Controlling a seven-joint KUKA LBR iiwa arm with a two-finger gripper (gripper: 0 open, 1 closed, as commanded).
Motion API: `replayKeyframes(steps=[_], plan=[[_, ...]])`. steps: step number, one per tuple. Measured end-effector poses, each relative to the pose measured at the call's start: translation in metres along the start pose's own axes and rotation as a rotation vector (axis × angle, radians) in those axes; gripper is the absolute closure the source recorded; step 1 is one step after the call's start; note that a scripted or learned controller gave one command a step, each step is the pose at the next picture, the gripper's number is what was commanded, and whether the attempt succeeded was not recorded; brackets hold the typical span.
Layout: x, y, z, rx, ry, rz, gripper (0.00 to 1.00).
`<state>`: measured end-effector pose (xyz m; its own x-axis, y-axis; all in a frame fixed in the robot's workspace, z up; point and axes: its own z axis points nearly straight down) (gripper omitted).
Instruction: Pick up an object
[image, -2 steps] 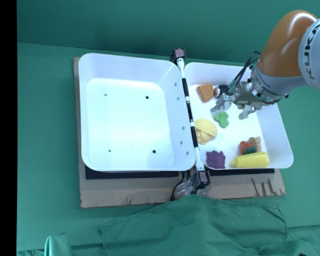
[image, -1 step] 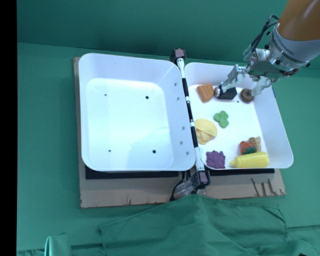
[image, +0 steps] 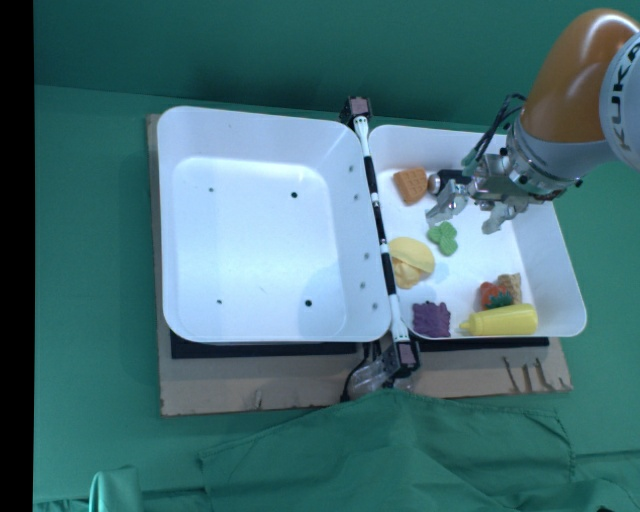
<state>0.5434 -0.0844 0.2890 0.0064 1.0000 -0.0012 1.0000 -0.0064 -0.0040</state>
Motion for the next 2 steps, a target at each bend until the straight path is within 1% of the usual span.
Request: replayKeyframes(steps=[1, 2], plan=[[-0.024, 0.048, 0.088, -0.003, -0.001, -0.002, 0.00], [-0.010, 0.119, 0.105, -0.016, -0.002, -0.007, 0.00]])
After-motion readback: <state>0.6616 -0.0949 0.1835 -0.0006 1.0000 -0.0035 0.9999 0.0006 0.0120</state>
